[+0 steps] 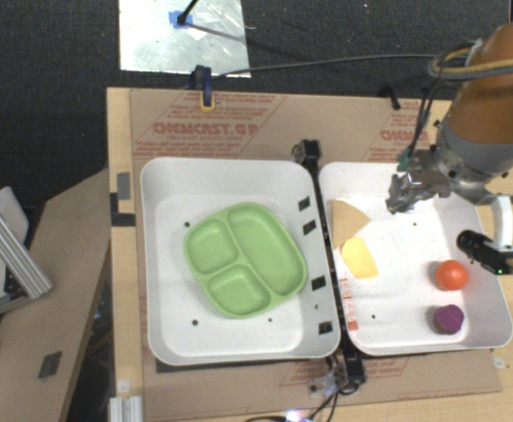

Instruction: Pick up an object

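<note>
The camera view looks down on two white bins on the surface. The left bin has a green tray lying flat in it. The right bin has the small things to pick from.

The gripper hangs over the top part of the right bin, on the end of the arm. It is dark and small here, so I cannot tell if it is wide or pinched, and I see nothing in it.

Below and to the left of the gripper is a yellow block. It lies near the left wall of this bin. A tan wedge sits just above it and looks to be touching it. Far over by the right wall is an orange ball. A purple ball sits below the orange one, near the front corner.

The yellow block looks like the best pick. It is closest and has flat sides to pinch. The arm should slide over until the gripper is right above the block's middle. Then it should go straight down and pinch the short way across. It should keep away from the wall and the wedge. The balls may roll away if bumped.
</note>
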`<state>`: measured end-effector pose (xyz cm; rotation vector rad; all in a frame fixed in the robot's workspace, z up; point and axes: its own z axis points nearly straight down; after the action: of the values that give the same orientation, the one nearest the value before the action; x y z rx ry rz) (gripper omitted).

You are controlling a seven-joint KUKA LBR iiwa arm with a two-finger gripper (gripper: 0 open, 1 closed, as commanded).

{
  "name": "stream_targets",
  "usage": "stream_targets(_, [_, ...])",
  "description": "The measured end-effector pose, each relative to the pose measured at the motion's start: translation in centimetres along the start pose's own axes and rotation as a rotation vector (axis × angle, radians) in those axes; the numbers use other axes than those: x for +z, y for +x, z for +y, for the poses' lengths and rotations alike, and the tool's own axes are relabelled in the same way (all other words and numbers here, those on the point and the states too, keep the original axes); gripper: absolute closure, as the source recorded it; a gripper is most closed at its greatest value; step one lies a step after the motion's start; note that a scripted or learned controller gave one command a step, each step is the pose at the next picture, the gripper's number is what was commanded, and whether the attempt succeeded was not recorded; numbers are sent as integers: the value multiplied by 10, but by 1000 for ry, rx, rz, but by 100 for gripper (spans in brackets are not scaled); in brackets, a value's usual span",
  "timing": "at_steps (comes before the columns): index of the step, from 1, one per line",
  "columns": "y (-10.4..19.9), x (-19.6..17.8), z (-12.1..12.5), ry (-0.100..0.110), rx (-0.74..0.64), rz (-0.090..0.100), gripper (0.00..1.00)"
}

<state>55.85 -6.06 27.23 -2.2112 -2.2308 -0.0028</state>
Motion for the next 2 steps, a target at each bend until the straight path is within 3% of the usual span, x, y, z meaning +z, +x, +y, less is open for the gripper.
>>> stream_targets(2, [89, 18, -36, 1, 1, 0, 100])
